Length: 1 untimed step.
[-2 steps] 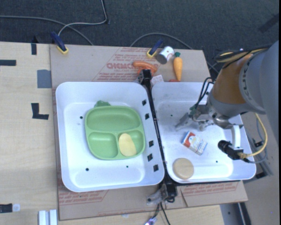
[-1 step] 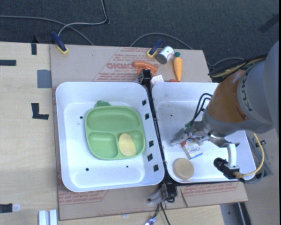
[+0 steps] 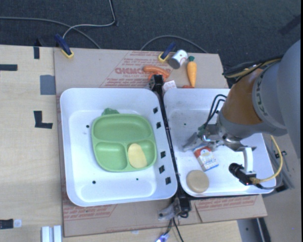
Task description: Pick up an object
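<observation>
Beside tan disc (image 3: pixel 197 181), red-white carton (image 3: pixel 207 159)

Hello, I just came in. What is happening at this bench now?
A robot arm reaches from the right into the right bin. Its end effector is low over a small red and white packet; I cannot tell whether it grips anything. A round tan piece lies in front of the packet. In the left bin sits a green tray with a yellow item in one compartment. A toy carrot lies outside, behind the bins.
</observation>
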### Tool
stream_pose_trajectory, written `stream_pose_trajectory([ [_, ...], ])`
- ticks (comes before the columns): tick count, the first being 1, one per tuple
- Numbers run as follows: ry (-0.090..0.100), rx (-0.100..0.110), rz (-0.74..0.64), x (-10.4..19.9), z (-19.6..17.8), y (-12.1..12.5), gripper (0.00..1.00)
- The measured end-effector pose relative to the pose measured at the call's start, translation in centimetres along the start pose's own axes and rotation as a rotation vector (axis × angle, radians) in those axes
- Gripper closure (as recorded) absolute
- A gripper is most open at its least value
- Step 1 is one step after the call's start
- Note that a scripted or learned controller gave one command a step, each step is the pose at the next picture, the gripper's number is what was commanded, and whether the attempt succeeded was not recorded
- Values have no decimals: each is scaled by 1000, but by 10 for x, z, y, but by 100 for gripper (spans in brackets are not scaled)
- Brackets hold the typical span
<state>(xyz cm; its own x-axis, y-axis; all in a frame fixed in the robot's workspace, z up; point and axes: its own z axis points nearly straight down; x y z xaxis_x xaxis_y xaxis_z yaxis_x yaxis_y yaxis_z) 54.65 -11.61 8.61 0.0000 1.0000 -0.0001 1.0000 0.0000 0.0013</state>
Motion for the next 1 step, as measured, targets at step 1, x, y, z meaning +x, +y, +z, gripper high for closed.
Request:
stream_pose_trajectory([
  [1, -2, -3, 0, -1, -10, 1, 100],
])
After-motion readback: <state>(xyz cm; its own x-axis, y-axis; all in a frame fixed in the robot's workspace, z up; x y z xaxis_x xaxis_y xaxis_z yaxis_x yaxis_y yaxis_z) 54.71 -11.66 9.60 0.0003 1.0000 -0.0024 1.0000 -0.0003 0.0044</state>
